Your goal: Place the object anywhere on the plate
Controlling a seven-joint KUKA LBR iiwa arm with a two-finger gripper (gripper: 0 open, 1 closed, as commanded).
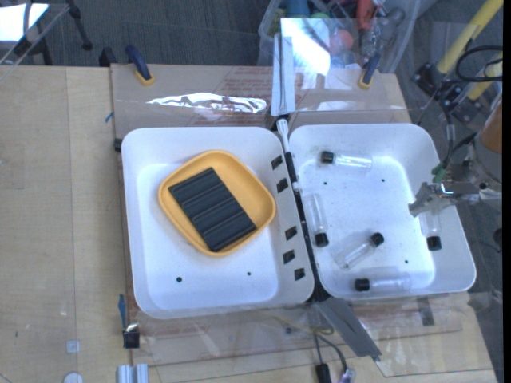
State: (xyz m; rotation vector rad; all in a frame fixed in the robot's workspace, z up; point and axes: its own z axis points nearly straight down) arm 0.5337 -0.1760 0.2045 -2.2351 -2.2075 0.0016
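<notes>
We see two shallow white bins side by side on a pale wooden tabletop (48, 214). The left bin (152, 286) holds a yellow plate (174, 214), roughly square with rounded corners and turned at an angle. A dark ribbed pad (215, 207) lies flat on the plate, covering most of its middle.

The right bin (451, 274) holds several clear vials with black caps, all lying on their sides. One vial (345, 160) rests near the far wall, its cap toward the left. A second vial (316, 219) lies along the left wall, cap toward the near side. A third vial (359, 248) lies tilted near the bin's middle, cap at its far right end. A fourth vial (383, 281) lies along the near wall, cap toward the left. A fifth vial (432, 234) sits by the right wall, just below the gripper; its body is hard to make out. All of them lie in the right bin, well apart from the plate.

The gripper (423, 204) reaches in over the right rim of the right bin, close to the fifth vial. Its jaws are too small and blurred for us to judge, so we cannot tell whether they are wide, narrow or holding anything.

A mirror-like panel (307, 54) stands at the far side, between the bins.
</notes>
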